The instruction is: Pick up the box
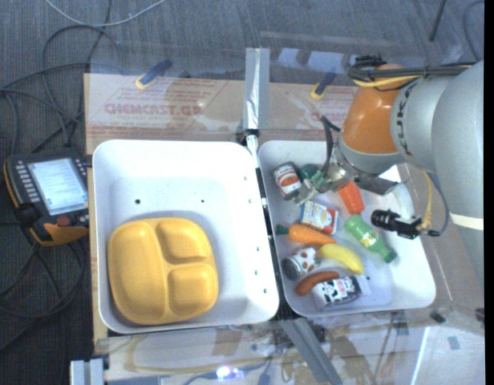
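Note:
A small white, blue and red box point(317, 215) lies in the middle of the right bin point(419, 283), just above a carrot point(311, 233). A second carton with a black-and-white pattern point(338, 289) lies near that bin's front edge. My gripper point(321, 180) is low in the bin's back part, a little above the small box and next to a red-labelled can point(287, 179). The grey arm with its orange band point(375, 123) covers the bin's back right corner. Nothing shows as held.
Around the box lie a banana point(342, 257), a green bottle point(369, 237), an orange-red item point(351, 197), a second can point(301, 261) and a sausage point(315, 281). The left bin point(175, 163) holds a yellow divided plate point(163, 269). A handheld pendant point(50, 187) sits left of the bench.

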Available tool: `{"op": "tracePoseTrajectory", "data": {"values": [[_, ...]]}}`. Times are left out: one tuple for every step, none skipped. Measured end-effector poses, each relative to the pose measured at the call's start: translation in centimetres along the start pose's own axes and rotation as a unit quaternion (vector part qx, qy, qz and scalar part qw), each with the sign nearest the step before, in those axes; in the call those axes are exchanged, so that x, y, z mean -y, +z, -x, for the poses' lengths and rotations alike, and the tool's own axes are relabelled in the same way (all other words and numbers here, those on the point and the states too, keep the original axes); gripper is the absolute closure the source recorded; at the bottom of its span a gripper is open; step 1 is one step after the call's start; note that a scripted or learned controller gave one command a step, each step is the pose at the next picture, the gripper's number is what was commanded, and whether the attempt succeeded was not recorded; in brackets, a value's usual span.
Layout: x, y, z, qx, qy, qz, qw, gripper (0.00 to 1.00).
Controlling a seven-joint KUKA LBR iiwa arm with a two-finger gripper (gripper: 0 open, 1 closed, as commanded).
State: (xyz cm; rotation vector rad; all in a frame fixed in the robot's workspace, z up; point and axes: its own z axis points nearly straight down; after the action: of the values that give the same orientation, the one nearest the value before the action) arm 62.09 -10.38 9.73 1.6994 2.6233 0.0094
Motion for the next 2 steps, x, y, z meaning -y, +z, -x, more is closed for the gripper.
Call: {"op": "tracePoseTrajectory", "data": {"values": [[0.0,0.0,0.0,0.000,0.000,0.000,1.0000,0.00],[4.4,0.7,1.5,0.000,-0.015,0.000,0.9999,0.00]]}}
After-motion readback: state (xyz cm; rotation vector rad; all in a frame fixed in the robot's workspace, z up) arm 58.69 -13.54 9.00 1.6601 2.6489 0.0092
